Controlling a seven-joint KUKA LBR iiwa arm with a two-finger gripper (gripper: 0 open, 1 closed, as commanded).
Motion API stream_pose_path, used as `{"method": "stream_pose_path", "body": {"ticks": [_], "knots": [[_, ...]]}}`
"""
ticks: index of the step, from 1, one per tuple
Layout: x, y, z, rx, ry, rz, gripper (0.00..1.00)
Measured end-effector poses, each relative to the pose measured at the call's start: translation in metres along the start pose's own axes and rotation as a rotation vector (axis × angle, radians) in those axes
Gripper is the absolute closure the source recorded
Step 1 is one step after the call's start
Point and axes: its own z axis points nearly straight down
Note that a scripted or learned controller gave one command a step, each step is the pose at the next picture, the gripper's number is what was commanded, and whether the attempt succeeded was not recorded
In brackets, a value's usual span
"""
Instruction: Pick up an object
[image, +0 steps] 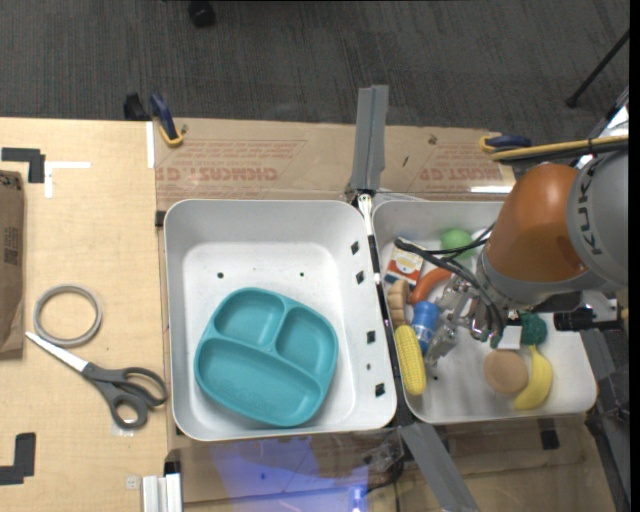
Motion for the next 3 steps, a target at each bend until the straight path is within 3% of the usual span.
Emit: {"method": "stream_pose_path", "body": {"ticks": [1, 2, 3], "knots": [[0.018, -0.028, 0.001, 0.001, 0.001, 0.188, 0.00], [-0.041, -0.010, 0.000, 0.001, -0.001, 0.396, 0.00], [-0.072, 0.027, 0.000, 0.000, -0.002, 0.418, 0.00]]}}
